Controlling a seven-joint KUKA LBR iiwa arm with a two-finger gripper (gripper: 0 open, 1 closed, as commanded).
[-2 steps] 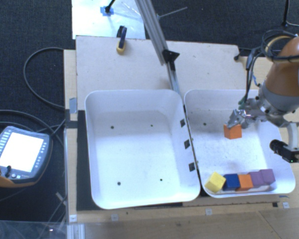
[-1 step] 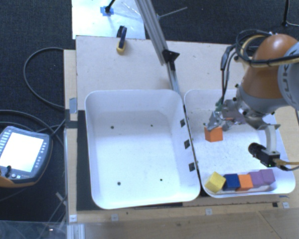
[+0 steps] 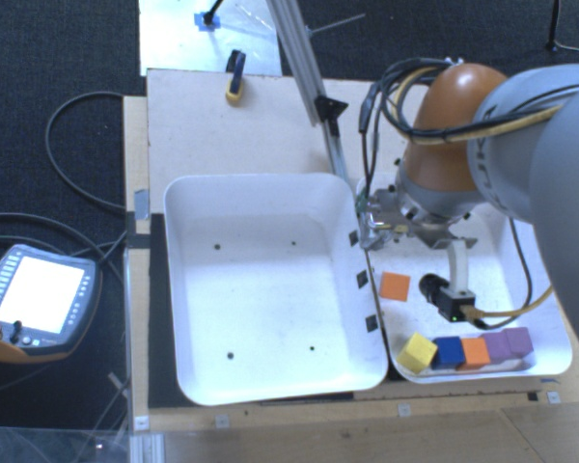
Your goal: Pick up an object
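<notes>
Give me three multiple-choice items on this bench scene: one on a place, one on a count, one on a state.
1. Where does the flat orange square lie?
A. in the left bin
B. in the right bin
C. on the floor

2. How many blocks stand in the row along the right bin's near wall?
A. two
B. three
C. five

3. How does the orange square lie relative to the row of blocks?
A. apart from it
B. stacked on it
C. inside it

Answers: 1 B, it lies on that bin's floor by its left wall. 2 C, yellow block, blue, orange, two purple. 3 A, bare bin floor separates them.
</notes>
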